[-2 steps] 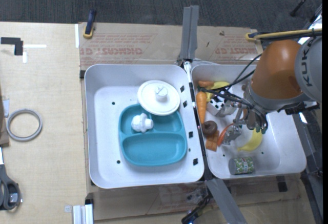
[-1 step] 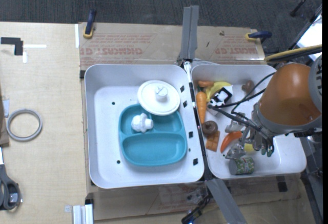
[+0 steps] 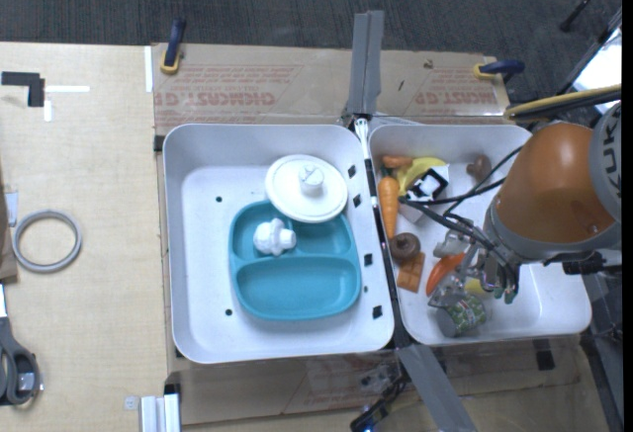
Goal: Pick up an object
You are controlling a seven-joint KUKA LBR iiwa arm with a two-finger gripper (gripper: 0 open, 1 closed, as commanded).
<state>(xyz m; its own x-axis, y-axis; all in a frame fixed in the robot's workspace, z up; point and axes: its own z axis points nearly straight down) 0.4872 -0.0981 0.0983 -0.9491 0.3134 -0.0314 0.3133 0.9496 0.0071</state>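
Observation:
My gripper (image 3: 463, 280) is low in the right bin (image 3: 554, 319), near its front, reaching in under the orange wrist band (image 3: 554, 188). It hangs over a cluster of small things: an orange-red piece (image 3: 440, 274) at its left and a grey-green lump (image 3: 461, 315) just in front of it. I cannot tell whether it touches either. To its left lie a brown ring-shaped piece (image 3: 405, 246) and an orange chunk (image 3: 409, 275). Along the bin's left wall lies a carrot (image 3: 389, 207), with a yellow banana (image 3: 427, 168) and a black-and-white item (image 3: 427, 186) behind.
The left bin (image 3: 193, 252) holds a blue divided tray (image 3: 297, 277) with a small white object (image 3: 273, 238) in it and a round white lid (image 3: 307, 188) on its far edge. A grey ring (image 3: 44, 240) lies on the bench at the left. A small brown item (image 3: 479, 166) sits at the right bin's back.

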